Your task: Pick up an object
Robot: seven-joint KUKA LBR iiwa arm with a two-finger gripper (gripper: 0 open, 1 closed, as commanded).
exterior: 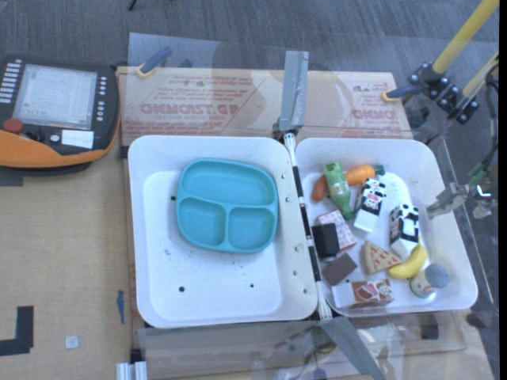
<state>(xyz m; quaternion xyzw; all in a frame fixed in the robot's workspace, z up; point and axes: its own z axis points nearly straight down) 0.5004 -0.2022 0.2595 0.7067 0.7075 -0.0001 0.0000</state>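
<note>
- We see the brown wooden counter carrying everything, with grey carpeted floor beyond its far edge.
- A clear plastic sheet printed with red lettering lies flat behind the bins.
- The left shallow white plastic bin has a speckled, matt floor and rounded corners.
- The right shallow white plastic bin sits touching it, side by side along a hinged seam.
- A grey and orange control pendant with a pale screen rests on the counter's left, well apart from the bins.
- A smooth teal plastic plate with three compartments lies in the left bin, towards its far right.
- In the right bin we count the small toys to be picked: two black-and-white cow-patterned cartons, a green bottle, an orange carrot shape, a yellow banana, a tan waffle-textured wedge, a black block, a brown square and a printed flat packet.
- Yellow poles with black clamps stand at the upper right.
- We cannot tell the claw's state.
</note>
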